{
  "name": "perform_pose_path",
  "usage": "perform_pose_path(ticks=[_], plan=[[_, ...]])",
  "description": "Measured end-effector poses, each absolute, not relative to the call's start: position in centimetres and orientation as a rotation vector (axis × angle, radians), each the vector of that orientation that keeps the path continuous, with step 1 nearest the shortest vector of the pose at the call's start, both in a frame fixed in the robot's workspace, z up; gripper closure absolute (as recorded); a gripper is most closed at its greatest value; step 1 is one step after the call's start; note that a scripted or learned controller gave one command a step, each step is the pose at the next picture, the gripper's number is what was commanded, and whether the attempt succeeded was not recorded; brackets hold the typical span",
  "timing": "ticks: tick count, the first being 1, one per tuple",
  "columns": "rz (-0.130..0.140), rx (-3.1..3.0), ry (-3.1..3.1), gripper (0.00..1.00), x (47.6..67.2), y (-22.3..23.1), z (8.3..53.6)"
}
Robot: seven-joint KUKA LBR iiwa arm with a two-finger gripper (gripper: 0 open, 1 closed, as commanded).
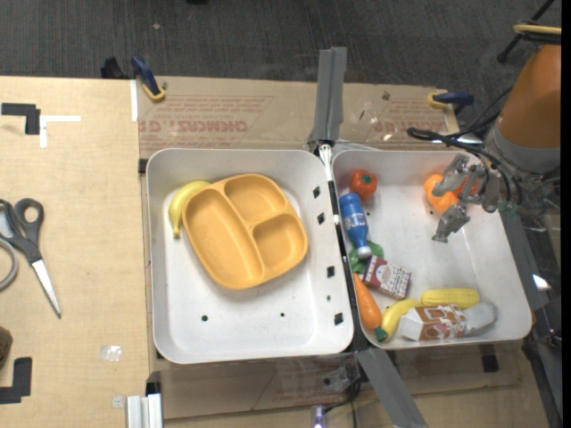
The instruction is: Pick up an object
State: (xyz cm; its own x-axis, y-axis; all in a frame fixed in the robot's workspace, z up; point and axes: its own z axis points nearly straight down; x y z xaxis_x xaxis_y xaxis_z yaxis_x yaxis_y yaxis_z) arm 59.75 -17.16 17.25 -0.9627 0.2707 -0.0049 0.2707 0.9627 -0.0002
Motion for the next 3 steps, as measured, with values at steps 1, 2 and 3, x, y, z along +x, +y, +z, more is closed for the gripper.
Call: perform_pose_path(ticks=[1,2,3], plan=[[-0.001,0.499,3.095,0.0,64.8,-18.4,9.4],[-0.003,0.493,3.089,1.0,65.0,-18.4,10.5],[0.0,0.602,3.077,1.0,65.1,-12.2,20.1]])
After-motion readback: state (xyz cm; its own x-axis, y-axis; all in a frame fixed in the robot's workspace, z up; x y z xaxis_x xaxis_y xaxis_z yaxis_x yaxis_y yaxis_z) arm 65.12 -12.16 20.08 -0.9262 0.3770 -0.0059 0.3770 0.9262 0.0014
